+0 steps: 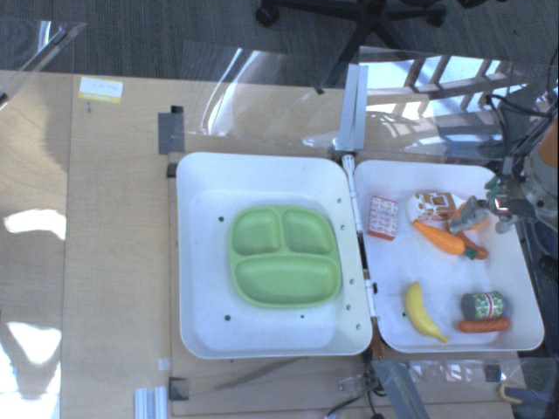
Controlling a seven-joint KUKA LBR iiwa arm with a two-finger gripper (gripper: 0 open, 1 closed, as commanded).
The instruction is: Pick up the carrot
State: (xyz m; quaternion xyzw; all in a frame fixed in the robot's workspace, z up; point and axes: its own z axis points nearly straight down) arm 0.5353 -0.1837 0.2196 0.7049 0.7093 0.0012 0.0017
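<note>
The carrot (439, 237) lies slanted in the right bin (521, 273), orange with a small green tip at its lower right end. My gripper (466, 217) reaches in from the right and hangs just above the carrot's right half, close to it or touching it. The carrot still rests on the bin floor.
Around the carrot in the right bin are a red-and-white packet (383, 216), a white-and-orange packet (434, 205), a banana (423, 312), a small green can (483, 305) and a red sausage (483, 325). The left bin (201, 260) holds a green divided plate (285, 257).
</note>
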